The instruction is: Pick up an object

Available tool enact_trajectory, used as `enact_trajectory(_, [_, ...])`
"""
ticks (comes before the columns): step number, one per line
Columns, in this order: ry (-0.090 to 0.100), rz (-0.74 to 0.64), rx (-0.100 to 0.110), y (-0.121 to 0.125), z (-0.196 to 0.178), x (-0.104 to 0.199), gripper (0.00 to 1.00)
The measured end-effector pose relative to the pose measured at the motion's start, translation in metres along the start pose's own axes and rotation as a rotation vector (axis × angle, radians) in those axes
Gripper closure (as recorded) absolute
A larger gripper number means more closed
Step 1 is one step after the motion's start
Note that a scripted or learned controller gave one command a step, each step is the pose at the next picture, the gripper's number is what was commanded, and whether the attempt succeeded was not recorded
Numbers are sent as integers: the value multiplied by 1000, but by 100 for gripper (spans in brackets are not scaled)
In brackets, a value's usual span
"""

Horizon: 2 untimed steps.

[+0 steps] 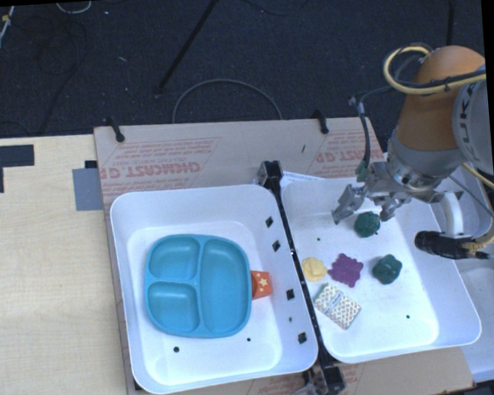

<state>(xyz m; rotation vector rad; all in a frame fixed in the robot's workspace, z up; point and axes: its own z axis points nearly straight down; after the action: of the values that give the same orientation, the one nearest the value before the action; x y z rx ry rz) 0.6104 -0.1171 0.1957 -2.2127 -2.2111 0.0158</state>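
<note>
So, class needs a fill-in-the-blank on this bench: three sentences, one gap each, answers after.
1. The blue divided plate lies in the ____ bin.
2. The small yellow piece lies just left of the ____ piece.
3. The gripper hovers above the right bin, near a dark ____ object.

Missing words: left; purple; green

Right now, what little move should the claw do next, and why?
Probably a short drop straight down and then a squeeze. The claw hangs spread open in the right bin, and the dark green round toy sits just under its tips, not yet between them. The other green toy and the purple piece lie farther off, so the round one looks like the easiest catch.
</note>
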Motion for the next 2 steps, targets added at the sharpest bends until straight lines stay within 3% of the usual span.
enact_trajectory(1, [-1, -2, -14, 3, -8, 0, 0])
enact_trajectory(2, [-2, -1, -10, 7, 54, -1, 0])
